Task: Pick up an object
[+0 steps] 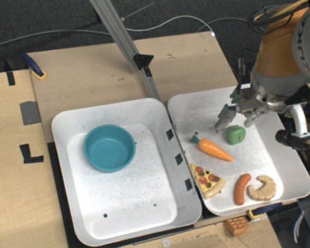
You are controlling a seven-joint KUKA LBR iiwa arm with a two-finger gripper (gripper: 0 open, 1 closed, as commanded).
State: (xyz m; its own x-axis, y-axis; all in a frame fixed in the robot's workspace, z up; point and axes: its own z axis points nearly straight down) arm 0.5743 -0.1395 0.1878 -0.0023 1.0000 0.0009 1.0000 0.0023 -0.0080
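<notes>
The right bin (191, 108) holds a green apple (236, 134), an orange carrot (213, 148), a pizza slice (207, 180), a red sausage (242, 188) and a croissant (263, 188). My gripper (238, 119) hangs over this bin, just above and behind the green apple. Its two fingers are spread, one (224, 119) to the apple's upper left and the other to its upper right. Nothing sits between them. The left bin (76, 182) holds a teal bowl (109, 148).
A grey metal pole (121, 34) slants across the bench behind the bins. The arm's grey and orange body (286, 61) fills the space at the right bin's far right side. A small orange block (237, 226) lies in front of the right bin.
</notes>
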